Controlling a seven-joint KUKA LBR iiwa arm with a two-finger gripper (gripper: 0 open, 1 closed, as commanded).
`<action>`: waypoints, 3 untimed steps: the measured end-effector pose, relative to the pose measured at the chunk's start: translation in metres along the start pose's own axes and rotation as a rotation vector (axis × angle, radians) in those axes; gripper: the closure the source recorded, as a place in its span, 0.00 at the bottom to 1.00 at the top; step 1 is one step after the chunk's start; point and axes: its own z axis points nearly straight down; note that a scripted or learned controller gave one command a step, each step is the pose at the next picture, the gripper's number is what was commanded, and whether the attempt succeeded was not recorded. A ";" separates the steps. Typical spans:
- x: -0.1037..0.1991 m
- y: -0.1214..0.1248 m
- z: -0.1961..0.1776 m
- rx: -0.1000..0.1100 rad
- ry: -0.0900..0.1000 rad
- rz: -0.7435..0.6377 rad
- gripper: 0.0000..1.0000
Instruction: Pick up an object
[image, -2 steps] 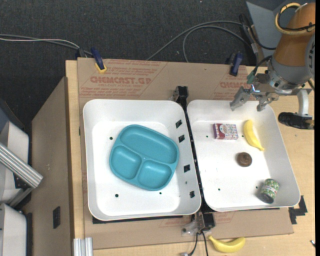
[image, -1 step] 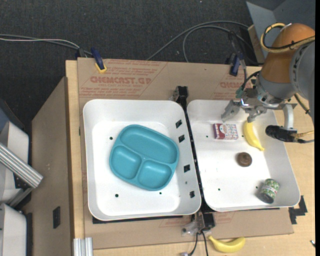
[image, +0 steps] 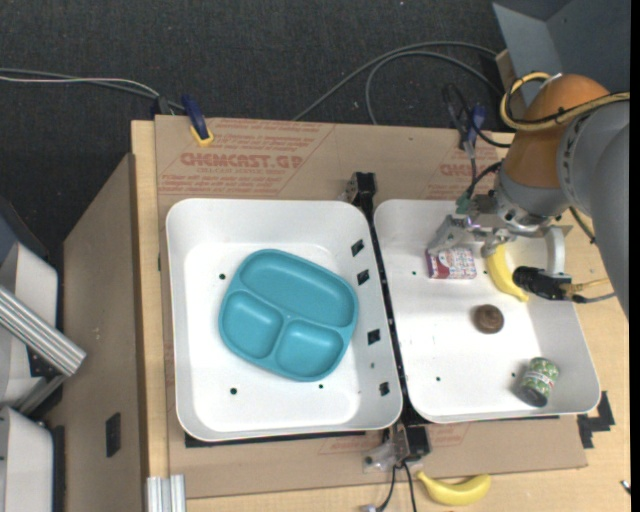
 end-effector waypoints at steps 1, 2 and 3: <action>-0.001 0.003 -0.017 -0.012 -0.005 -0.003 1.00; -0.002 0.007 -0.083 -0.007 -0.005 -0.002 1.00; -0.001 0.010 -0.138 -0.007 -0.005 -0.002 1.00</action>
